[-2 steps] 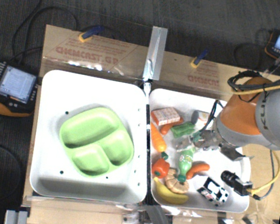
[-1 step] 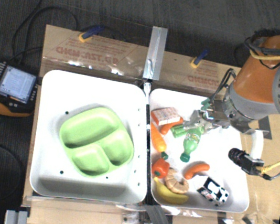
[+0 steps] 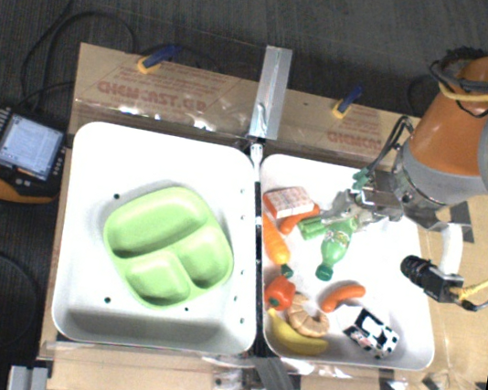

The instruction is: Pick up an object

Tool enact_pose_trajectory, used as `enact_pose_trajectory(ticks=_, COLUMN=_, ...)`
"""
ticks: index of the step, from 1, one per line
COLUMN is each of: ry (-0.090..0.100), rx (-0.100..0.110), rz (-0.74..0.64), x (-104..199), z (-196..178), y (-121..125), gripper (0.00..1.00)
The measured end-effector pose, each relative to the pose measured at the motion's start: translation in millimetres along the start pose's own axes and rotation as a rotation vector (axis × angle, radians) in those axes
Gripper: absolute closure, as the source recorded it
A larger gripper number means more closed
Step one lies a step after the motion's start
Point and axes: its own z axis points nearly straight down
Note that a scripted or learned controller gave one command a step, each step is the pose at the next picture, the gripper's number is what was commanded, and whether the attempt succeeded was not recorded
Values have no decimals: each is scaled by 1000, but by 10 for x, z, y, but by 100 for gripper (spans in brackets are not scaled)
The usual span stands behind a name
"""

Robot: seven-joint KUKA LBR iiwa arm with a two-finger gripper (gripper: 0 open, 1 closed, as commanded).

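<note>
Green plastic, moulded into a divided tray, lies tilted in the left shallow white bin on the brown surface. The right shallow white bin holds the clutter: a small orange-and-white carton near its upper left, a pale green plastic bottle standing out on the white floor, an orange toy carrot along the left wall, a red toy pepper below it, a yellow toy banana with a tan ridged piece on top of it, a red-orange sausage-shaped toy, and a black-and-white block near the lower right corner.

The grey arm with its orange band reaches in from the right. Its metal pincer sits low over the upper middle of the right bin, just above the green bottle and beside a second green piece lying next to the carton. How far apart the pincer's tips stand I cannot tell, nor whether they have hold of anything.
</note>
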Motion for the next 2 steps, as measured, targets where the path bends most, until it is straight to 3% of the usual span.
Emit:
enact_pose_trajectory(ticks=1, ry=1, rx=3, rz=-2, x=13, z=-79, y=3, gripper=100)
enact_pose_trajectory(ticks=2, ry=1, rx=0, rz=39, x=-96, z=660, y=-262, gripper=100)
